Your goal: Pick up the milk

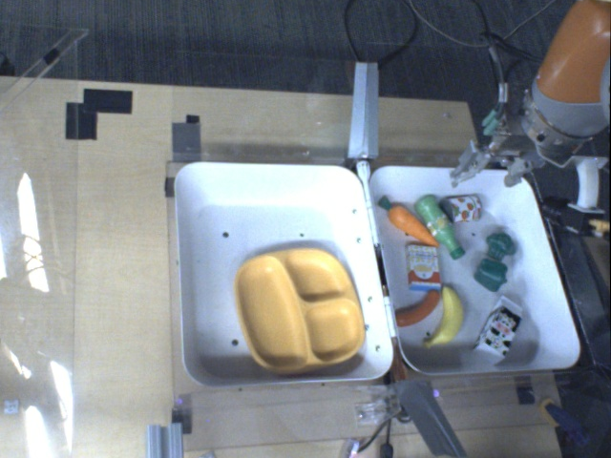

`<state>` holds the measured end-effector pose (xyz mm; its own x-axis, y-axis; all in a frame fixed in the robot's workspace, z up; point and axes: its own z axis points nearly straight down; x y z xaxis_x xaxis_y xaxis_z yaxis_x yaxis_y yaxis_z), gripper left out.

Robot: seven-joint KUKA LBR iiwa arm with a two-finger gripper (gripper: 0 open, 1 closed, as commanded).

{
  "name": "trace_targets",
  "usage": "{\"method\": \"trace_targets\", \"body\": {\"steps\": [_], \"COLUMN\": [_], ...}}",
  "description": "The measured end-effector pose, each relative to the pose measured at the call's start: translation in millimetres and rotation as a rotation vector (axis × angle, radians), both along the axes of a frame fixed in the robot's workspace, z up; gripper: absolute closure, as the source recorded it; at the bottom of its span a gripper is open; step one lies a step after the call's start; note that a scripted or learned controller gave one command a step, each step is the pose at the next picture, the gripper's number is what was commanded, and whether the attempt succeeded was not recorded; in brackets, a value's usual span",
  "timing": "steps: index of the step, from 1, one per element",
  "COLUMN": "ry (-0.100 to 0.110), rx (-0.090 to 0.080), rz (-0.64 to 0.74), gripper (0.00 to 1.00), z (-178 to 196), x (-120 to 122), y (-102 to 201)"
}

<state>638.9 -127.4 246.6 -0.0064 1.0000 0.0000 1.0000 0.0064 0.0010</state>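
While hovering over far edge of right bin (558, 346), my gripper (495, 163) hangs spread, gripping nothing; milk (499, 327) — cow-spotted carton — lies at near right corner, well apart from me; banana (445, 319) near it

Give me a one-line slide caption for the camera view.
The pincer hovers open over the right bin's far edge, with the milk carton lying untouched near the front corner.
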Motion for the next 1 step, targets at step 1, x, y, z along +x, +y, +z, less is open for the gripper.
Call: {"method": "trace_targets", "body": {"steps": [1], "ry": [0.001], "rx": [-0.001], "rz": [-0.046], "gripper": [0.00], "z": [-75.3], "x": [-60.6], "y": [-61.3]}}
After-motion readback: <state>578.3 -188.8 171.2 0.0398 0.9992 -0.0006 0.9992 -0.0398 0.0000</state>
